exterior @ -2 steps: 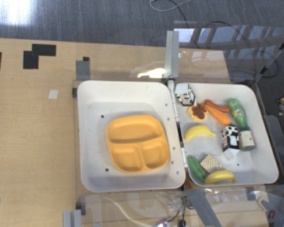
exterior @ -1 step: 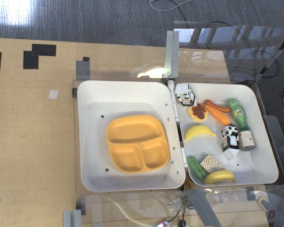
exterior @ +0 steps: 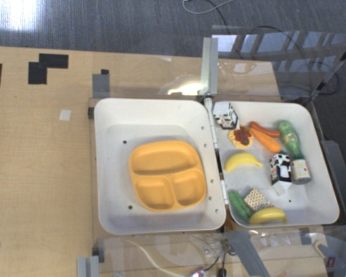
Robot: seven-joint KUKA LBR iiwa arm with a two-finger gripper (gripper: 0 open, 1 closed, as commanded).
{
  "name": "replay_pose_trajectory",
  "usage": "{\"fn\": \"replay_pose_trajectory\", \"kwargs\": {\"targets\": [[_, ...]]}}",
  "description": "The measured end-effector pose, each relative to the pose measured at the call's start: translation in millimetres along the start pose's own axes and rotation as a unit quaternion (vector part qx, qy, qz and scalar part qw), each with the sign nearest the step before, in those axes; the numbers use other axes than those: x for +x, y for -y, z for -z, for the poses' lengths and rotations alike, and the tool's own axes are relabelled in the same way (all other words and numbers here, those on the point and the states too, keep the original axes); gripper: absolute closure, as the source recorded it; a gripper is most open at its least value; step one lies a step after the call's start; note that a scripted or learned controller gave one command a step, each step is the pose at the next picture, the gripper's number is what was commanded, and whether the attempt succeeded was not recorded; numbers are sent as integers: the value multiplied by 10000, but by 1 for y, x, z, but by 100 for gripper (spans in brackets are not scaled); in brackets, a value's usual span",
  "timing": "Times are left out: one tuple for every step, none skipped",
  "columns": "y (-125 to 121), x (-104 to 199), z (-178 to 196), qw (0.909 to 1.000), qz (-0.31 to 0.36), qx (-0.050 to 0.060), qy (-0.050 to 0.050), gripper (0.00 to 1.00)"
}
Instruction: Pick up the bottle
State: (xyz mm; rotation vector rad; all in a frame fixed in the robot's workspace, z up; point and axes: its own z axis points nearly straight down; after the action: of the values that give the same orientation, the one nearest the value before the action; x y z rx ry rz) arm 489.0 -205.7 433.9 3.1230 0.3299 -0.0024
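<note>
The green bottle point(exterior: 289, 137) lies on its side near the right wall of the right bin point(exterior: 326, 203), about midway along that wall, its lower end just beside a small can point(exterior: 300, 171) and a black-and-white carton point(exterior: 281, 168), with two carrots point(exterior: 264, 135) close on its left. That crowding is the likely trouble: fingers closing across the bottle could catch the can or a carrot, or nudge the rounded bottle so it rolls against the bin wall and slips free; the wall itself leaves little room on that side. The jaws cannot be told open or closed. Two bananas point(exterior: 243, 161), a green vegetable point(exterior: 239, 202) and a checkered piece point(exterior: 254, 198) lie toward the bin's left and front edges. The left bin point(exterior: 112, 154) holds an orange divided tray point(exterior: 166, 175). Both bins sit on a tan bench point(exterior: 40, 172), dark carpet beyond with a loose cable point(exterior: 242, 2)
</note>
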Motion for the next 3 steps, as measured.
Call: {"fn": "replay_pose_trajectory", "kwargs": {"targets": [[0, 0, -8, 10000, -6, 2, 7, 0], [0, 0, -1, 10000, 11, 2, 10, 0], [18, 19, -75, 9981, 611, 11, 13, 0]]}}
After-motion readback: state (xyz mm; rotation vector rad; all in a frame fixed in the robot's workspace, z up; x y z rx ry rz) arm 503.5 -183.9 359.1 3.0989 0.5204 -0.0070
